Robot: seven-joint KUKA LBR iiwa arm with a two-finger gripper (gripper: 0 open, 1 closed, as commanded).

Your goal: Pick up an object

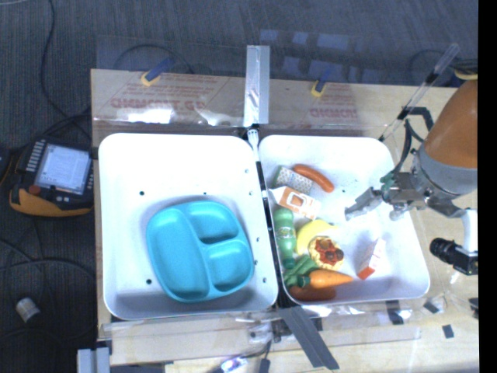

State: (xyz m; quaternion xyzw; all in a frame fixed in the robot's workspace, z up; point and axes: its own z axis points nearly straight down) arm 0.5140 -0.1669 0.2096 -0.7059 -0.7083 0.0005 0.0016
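Objects for picking lie heaped in the right bin (388, 158), mostly against its left wall: a sausage (312, 178) at the far end lying slantwise, a small orange-and-white carton (296, 202) just near of it, a green piece (284, 231) along the divider, a yellow item with a red patch (322, 245) at the middle, and a carrot (322, 280) at the near edge with its long axis running left to right. A small red-and-white packet (371, 259) lies apart from the heap, toward the bin's right side. The gripper (371, 202) hangs over the right half of this bin, reaching in from the right, its tip aimed left; whether the jaws stand apart or together I cannot tell at this slant, and nothing shows between them. My judgement is that the packet, just near of the tip, and the yellow item, to its near left, are the closest candidates, with bare bin floor around the packet giving the freer approach. The left bin (124, 208) holds a blue divided tray (200, 247). Both bins sit on a bench (404, 107) of pale board, with dark carpet (78, 22) beyond and a handheld pendant (53, 177) on the floor at left.
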